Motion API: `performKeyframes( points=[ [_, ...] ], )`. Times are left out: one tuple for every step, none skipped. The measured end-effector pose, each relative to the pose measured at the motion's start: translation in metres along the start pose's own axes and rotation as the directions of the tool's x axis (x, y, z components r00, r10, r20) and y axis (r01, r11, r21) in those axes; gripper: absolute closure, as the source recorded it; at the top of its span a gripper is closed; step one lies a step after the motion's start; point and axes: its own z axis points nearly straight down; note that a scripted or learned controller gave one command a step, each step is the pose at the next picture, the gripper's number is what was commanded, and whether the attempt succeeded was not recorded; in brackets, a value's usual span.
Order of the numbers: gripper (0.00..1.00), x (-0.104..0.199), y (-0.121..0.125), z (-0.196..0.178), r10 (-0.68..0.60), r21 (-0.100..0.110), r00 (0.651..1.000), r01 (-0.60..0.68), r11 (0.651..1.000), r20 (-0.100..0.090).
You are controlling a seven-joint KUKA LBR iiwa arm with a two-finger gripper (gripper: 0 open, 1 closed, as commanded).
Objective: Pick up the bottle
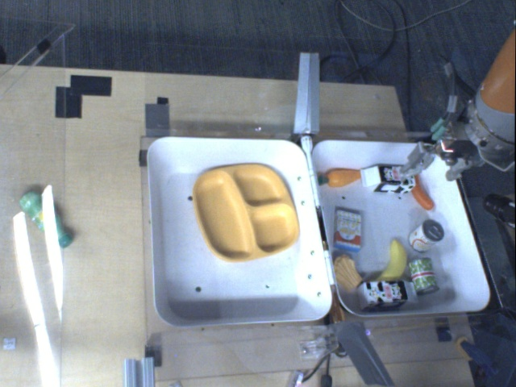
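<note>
A small white bottle (424, 235) with a dark grey cap stands near the right wall of the right bin (476, 297), beside a banana (394, 260) and just above a green can (422, 274). My gripper (435, 163) hangs over the bin's far right corner, up and slightly right of the bottle and well apart from it. Its fingers (417, 159) are spread open with nothing between them. Just below the gripper lie a black-and-white carton (393, 179) and an orange carrot (423, 195).
The right bin also holds an orange piece (343, 178), a small printed box (347, 228), a cookie (347, 273) and a second black-and-white carton (382, 294). The left bin (169, 216) holds a yellow divided tray (245, 210). A green toy (48, 220) lies on the bench far left.
</note>
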Motion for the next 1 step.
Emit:
performKeyframes(
  points=[
    [0.00,0.0619,-0.0666,0.0770,-0.165,0.001,0.986,0.165,0.986,-0.001]
  ],
)
